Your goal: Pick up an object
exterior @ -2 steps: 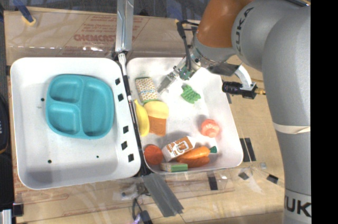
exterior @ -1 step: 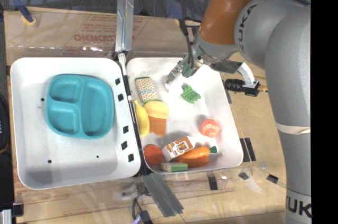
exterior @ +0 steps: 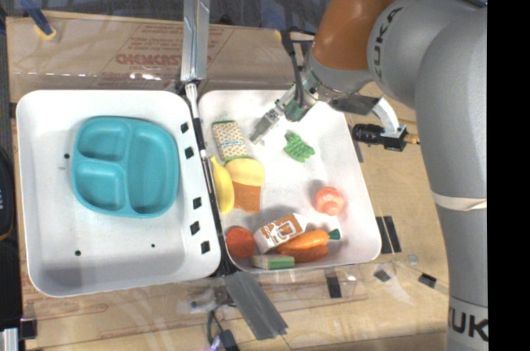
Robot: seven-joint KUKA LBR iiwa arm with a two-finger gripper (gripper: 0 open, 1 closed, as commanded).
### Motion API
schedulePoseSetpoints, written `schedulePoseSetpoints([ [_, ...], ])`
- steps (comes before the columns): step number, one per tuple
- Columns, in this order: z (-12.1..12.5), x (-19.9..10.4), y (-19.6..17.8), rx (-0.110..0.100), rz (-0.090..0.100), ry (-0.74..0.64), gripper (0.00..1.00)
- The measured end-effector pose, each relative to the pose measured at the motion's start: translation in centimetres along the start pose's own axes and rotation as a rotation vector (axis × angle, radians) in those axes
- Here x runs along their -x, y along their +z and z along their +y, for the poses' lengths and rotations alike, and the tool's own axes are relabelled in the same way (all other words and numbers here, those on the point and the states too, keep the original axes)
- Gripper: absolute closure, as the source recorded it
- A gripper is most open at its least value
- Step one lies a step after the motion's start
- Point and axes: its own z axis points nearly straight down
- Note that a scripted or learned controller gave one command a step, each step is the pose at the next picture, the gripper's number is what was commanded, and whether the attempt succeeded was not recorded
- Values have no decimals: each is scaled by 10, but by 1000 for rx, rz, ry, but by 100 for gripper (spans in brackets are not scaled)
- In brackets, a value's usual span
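Observation:
My gripper (exterior: 279,117) hangs over the far part of the right bin (exterior: 352,175), open, with nothing between its fingers. Its long grey finger (exterior: 265,127) points down-left toward a striped snack packet (exterior: 231,139). A green leafy toy (exterior: 299,146) lies just below and right of the gripper. Nearer the front lie a yellow banana (exterior: 222,185), a yellow-and-orange cup (exterior: 246,185), a red tomato (exterior: 330,199), a red ball (exterior: 240,242), a small carton (exterior: 279,231), a carrot (exterior: 308,242) and a green stick (exterior: 273,262).
The left bin (exterior: 50,250) holds a teal divided plate (exterior: 126,165). A divider with black clips (exterior: 199,184) separates the bins. The grey arm with its orange band (exterior: 356,22) fills the right side above the bench. Cardboard (exterior: 124,51) lies behind the bins.

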Motion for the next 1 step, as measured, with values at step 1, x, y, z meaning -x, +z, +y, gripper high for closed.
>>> schedulePoseSetpoints([
  [1,-4,-3,-92,4,-3,-95,0],
])
